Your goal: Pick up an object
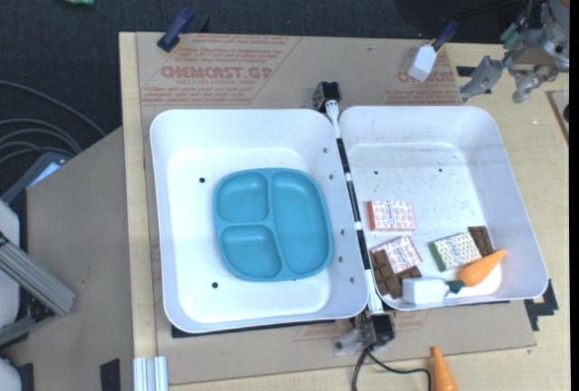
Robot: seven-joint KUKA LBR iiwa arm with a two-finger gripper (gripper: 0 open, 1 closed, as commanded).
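Top right: gripper point(507, 80) partly cut off, apparently open | carrot point(479, 268) overlaps packets point(425, 246)

"CHEMCAST GP" on brown board point(226, 72)

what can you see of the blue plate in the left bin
The light blue, rounded-rectangle divided plate looks like moulded plastic, with three compartments: two smaller ones along its far side and one wider one along its near side, parted by raised ridges. It lies flat and right way up on the floor of the left shallow white bin, roughly central and turned slightly askew to the bin's walls. Its compartments hold nothing, and only the bin floor touches it.
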